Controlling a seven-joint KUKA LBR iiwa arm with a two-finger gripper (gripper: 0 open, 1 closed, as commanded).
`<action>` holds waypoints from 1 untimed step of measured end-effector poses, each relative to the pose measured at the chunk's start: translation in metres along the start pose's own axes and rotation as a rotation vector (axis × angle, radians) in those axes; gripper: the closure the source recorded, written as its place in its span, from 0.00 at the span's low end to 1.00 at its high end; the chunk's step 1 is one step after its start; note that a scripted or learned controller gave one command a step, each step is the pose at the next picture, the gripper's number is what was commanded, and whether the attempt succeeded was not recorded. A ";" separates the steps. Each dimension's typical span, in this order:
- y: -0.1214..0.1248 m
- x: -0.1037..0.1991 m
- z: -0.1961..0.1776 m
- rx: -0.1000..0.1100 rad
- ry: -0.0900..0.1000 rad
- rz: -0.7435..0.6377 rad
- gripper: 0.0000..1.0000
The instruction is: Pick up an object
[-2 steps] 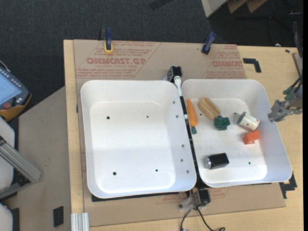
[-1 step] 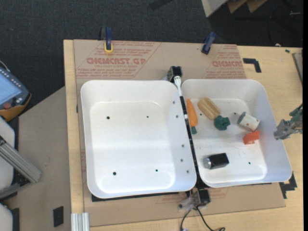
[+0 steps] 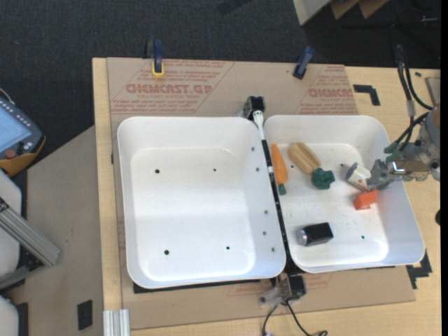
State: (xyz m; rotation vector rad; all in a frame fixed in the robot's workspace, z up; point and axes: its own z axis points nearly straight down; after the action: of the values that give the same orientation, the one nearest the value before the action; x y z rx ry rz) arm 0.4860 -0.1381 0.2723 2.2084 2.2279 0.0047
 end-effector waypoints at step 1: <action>0.050 0.056 0.026 0.003 0.003 0.001 1.00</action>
State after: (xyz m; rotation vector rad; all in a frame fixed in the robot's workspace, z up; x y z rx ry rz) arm 0.5352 -0.0817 0.2461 2.2127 2.2292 0.0040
